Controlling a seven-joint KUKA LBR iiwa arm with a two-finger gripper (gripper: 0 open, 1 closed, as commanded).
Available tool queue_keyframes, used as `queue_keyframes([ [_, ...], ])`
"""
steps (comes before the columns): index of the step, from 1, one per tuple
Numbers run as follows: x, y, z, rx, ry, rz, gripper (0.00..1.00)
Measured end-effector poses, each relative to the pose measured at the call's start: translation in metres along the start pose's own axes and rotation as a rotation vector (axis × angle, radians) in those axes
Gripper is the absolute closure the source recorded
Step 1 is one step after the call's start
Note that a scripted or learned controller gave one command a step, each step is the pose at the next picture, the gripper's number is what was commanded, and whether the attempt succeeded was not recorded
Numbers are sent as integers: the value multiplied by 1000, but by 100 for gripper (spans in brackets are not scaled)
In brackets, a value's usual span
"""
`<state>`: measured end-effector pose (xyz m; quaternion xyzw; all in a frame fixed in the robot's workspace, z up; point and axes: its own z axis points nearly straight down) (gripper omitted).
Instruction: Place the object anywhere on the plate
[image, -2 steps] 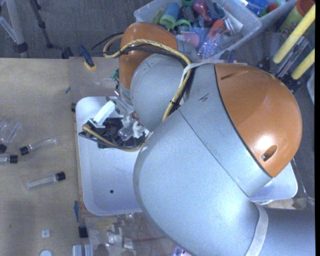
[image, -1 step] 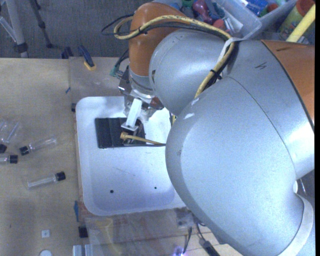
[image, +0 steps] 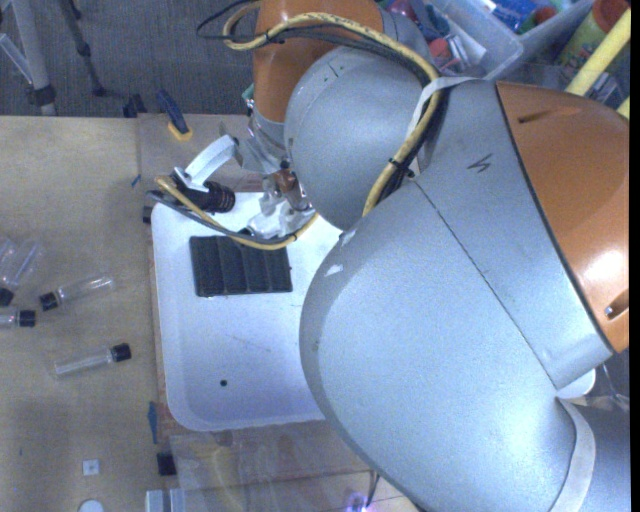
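Note:
A dark ribbed rectangular slab (image: 241, 266) lies flat in the far part of the left white bin (image: 200, 390). My gripper (image: 274, 212) hangs just above the slab's far right corner, at the bin's far edge, wrapped in yellow and black cables with a white bracket beside it. The arm's own wrist and cables hide what is at the gripper's tip. The grey and orange arm (image: 450, 280) reaches in from the right and covers the right part of the view, including the other bin.
A small dark speck (image: 223, 381) lies on the bin floor near the front. Several clear vials with black caps (image: 92, 358) are scattered on the wooden bench to the left. A blue clamp (image: 177, 124) sits behind the bin.

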<state>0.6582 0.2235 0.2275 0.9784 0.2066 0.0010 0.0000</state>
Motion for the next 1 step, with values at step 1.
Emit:
queue_keyframes([
  [1,-74,-25,-164,-2,2,159,100],
])
